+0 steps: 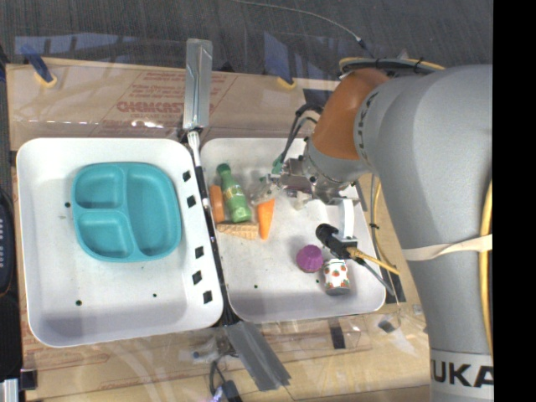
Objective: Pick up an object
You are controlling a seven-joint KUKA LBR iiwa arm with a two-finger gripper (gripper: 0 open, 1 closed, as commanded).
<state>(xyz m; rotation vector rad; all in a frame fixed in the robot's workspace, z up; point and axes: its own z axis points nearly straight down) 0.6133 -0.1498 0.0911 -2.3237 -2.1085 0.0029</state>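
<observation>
Gripper (pixel 280 179) hung over the right bin (pixel 251 296), near the carrot (pixel 265 218) and green bottle (pixel 234 196). Teal divided plate (pixel 127 209) lay in the left bin (pixel 50 308).

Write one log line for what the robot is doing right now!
stage: reaching | gripper: over right bin, near carrot and green bottle | held: nothing seen | left bin: teal plate

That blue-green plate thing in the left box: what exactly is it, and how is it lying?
The teal plate looks like smooth moulded plastic, a rounded square split by raised ridges into three compartments: two small ones on its left, one long one on its right. It lies flat, face up, slightly turned, on the floor of the left bin, toward the far side. Nothing sits in it or touches it.
</observation>
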